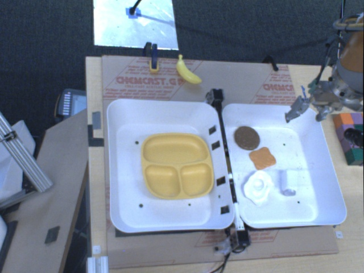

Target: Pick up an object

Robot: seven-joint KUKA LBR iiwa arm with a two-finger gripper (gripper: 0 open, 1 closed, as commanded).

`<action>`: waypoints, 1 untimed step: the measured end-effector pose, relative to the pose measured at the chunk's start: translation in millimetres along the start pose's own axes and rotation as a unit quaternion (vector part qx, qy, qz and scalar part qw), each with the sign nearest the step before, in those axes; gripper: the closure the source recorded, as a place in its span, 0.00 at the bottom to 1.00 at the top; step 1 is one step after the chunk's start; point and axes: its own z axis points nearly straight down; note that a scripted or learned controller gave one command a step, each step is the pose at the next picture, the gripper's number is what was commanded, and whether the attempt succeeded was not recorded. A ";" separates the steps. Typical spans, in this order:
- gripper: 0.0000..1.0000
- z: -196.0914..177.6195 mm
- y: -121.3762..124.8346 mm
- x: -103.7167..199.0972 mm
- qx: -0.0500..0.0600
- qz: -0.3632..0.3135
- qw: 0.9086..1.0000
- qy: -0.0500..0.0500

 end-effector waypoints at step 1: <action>0.00 -8.0 2.1 0.7 -0.006 -0.001 1.000 -0.001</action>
